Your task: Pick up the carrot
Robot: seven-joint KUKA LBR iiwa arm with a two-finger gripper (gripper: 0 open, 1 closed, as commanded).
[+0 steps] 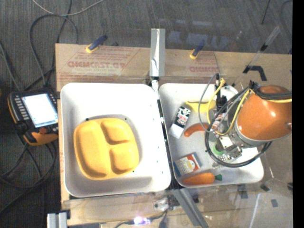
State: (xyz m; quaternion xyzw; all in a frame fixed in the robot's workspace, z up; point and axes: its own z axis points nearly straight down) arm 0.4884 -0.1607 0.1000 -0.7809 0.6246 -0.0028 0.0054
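One carrot (199, 178) lies by the near edge of my right bin (256, 172), while the gripper (227, 148) hangs above that bin's middle, its state hidden from me.

Two bins sit side by side on the counter (95, 63). In the left bin (69, 175) lies a divided tray (107, 147). In the right bin (251, 174) the carrot (198, 178) lies along the near wall, a small box (186, 164) just behind it, the arm (263, 112) over the bin's right half
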